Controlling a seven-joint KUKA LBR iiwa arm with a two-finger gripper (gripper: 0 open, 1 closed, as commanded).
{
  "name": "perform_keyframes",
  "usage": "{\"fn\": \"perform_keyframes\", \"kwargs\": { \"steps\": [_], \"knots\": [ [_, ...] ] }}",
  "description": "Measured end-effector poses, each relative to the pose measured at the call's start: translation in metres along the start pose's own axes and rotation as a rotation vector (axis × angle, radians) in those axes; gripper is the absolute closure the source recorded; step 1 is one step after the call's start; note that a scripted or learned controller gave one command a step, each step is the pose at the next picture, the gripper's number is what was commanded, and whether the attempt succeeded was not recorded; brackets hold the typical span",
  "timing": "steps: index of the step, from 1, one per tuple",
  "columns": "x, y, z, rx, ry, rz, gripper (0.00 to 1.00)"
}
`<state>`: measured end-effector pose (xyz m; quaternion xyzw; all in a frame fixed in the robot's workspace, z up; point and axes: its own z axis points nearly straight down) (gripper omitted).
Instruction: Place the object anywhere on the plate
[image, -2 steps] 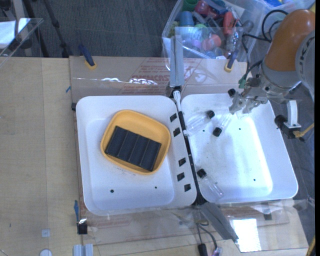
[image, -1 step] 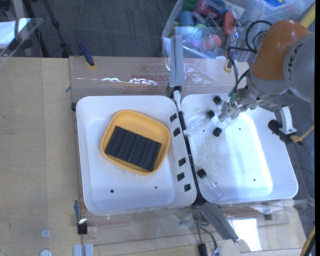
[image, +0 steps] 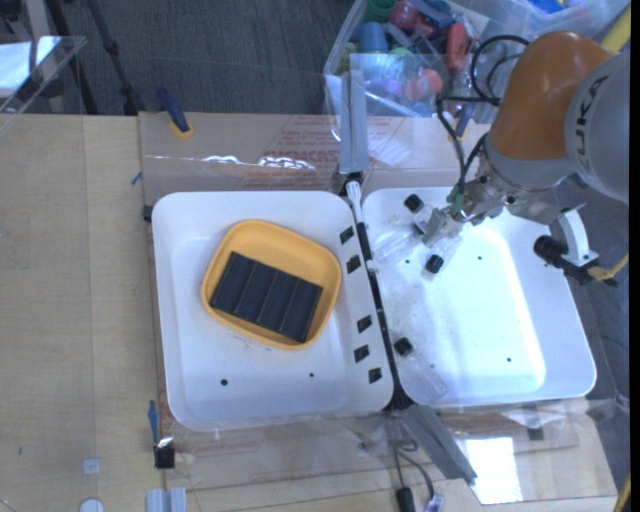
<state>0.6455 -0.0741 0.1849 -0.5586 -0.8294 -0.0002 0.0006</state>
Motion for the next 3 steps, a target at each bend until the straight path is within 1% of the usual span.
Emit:
{"fn": "perform_keyframes", "kwargs": {
  "steps": [1,2,3],
  "knots": [
    [0.077,0.01,0.0,0.0,0.0,-0.206,1.0],
    [0.132,0.031,0.0,-0.002,-0.001,-0.335,1.0],
    [0.132,0.031,0.0,-0.002,-0.001,-0.334,0.0]
  ]
}}
